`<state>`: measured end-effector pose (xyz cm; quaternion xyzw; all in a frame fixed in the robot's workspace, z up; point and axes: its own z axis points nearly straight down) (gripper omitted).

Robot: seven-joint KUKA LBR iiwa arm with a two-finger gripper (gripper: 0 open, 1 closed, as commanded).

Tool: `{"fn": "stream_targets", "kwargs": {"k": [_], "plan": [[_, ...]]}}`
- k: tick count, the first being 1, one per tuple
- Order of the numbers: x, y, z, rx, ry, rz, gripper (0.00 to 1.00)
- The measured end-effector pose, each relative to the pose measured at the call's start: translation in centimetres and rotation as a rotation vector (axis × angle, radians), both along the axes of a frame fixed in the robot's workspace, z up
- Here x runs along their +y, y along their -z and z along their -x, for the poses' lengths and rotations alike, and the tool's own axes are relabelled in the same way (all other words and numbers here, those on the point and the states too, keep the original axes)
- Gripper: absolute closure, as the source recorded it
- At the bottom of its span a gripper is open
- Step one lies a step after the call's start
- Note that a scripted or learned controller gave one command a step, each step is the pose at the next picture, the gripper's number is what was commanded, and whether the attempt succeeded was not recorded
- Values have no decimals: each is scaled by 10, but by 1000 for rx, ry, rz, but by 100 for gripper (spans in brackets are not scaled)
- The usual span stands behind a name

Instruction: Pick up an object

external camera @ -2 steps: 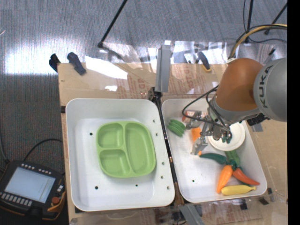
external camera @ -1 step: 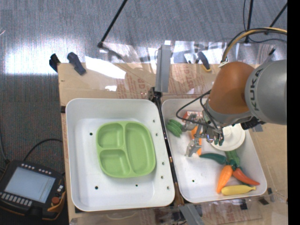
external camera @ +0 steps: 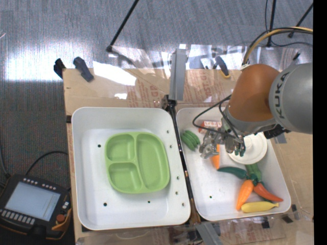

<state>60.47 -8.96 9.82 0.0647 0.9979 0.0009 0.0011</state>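
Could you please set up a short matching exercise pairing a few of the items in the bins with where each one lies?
Things:
1. green divided plate
2. yellow toy vegetable
3. green pea pod
4. white round dish

Places:
A. near corner of the right bin
B. left side of the right bin
C. under the arm's wrist
D. left bin

Pairs: 1-D, 2-A, 3-B, 4-C

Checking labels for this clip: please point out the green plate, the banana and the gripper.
green plate [external camera: 137, 162]: camera view, on its large right compartment.
banana [external camera: 259, 206]: camera view, on its middle.
gripper [external camera: 223, 146]: camera view, midway between its fingertips.
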Motion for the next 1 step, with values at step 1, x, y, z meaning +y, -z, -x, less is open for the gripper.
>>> {"fn": "stream_targets", "kwargs": {"k": [1], "plan": [[0, 1, 0, 1, -1, 0, 0]]}}
